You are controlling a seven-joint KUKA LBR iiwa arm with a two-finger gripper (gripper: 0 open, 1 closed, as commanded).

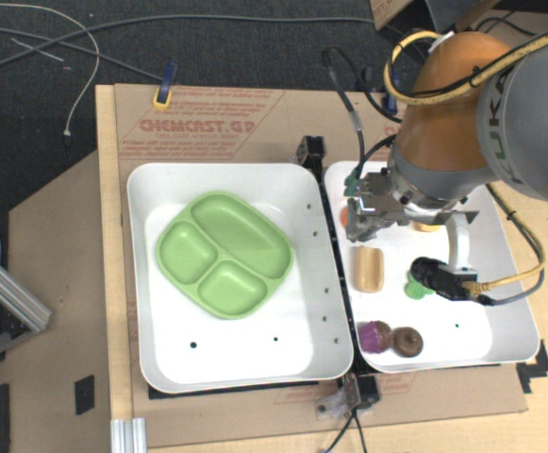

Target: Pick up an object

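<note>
Looming over the right white bin [509, 343], the grey gripper [368, 217] hovers just above a tan oblong block [368, 269], its grip impossible to tell from this view.

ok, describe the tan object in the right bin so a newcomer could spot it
Go to the right bin, the one beneath the arm. Near its left wall lies the tan piece, upright and oblong. The purple item and brown item below it are rounder and darker.

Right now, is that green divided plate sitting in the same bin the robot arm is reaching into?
No. The green plate lies in the left bin, while the arm hangs over the right bin.
</note>
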